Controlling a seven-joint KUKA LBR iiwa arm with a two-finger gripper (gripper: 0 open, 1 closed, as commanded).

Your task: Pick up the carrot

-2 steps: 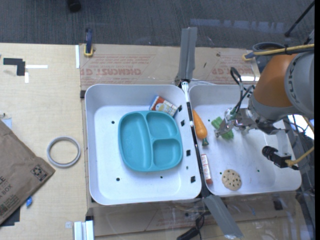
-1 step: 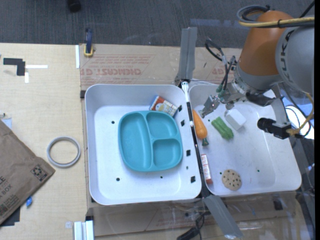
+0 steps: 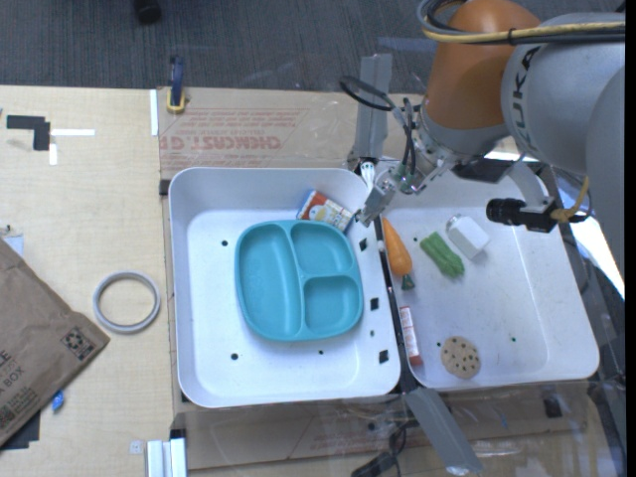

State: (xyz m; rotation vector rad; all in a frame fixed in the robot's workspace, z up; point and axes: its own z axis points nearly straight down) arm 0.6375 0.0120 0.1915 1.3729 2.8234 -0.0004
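Orange carrot (image 3: 397,250) lies just below gripper (image 3: 376,203) | finger spread: cannot tell | risk: bin divider wall (image 3: 385,266) touching carrot may block a finger, causing a miss

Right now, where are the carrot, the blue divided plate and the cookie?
carrot (image 3: 397,249): camera view, middle of its orange body.
blue divided plate (image 3: 266,272): camera view, floor of its large compartment.
cookie (image 3: 460,356): camera view, centre of its top.
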